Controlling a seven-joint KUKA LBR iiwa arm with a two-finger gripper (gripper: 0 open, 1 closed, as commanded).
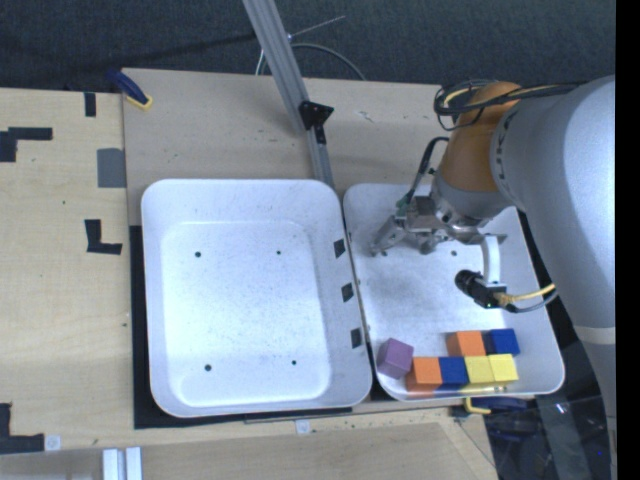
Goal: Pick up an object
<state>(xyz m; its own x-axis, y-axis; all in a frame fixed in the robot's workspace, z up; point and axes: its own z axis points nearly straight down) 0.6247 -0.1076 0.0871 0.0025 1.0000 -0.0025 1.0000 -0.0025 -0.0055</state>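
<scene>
**Arm over the right bin**

The gripper [400, 240] hangs over the right bin [540, 308]. I cannot tell how its jaws stand. The blocks sit along the bin's near edge: purple block [396, 356], orange block [427, 370], blue block [453, 370], yellow blocks [490, 369].

bins [155, 268] white | blocks [470, 358] orange, blue, yellow | cube [396, 356] purple | arm [560, 168] grey, orange band

Even, soft overhead light; faint shadows, mild blur, slight grain, no glare.
</scene>
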